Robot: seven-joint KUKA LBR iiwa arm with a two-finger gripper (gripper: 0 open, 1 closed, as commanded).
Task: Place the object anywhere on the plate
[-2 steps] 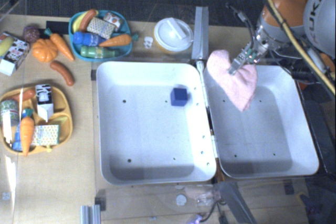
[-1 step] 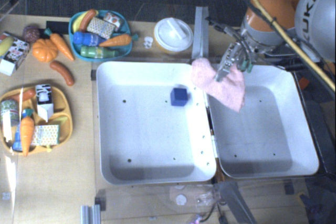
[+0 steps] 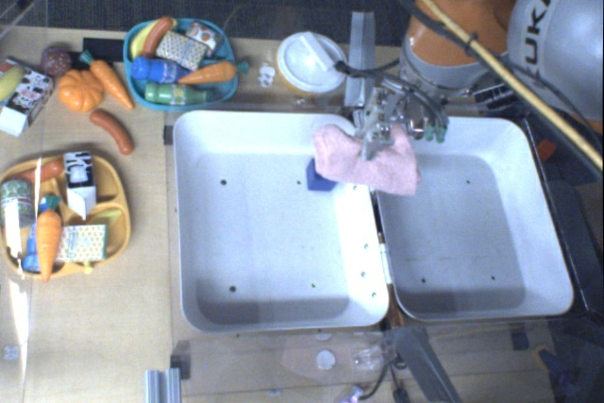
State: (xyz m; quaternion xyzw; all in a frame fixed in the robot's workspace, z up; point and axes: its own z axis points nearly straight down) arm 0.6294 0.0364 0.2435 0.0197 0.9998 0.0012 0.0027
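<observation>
My pincer (image 3: 376, 135) hangs over the seam between the two bins, clenched on the pink cloth (image 3: 368, 161), which droops from my fingers across both rims. The white plate (image 3: 311, 63) sits on the bench just beyond the left bin (image 3: 264, 231), up and left of me.

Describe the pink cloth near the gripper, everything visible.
The pink cloth is a soft, crumpled, towel-like fabric, roughly square. It hangs bunched under the two-finger gripper, over the rims where the two shallow white bins meet near their far edge. Its left edge overlaps a small blue block. Whether the gripper actually pinches it cannot be told.
</observation>
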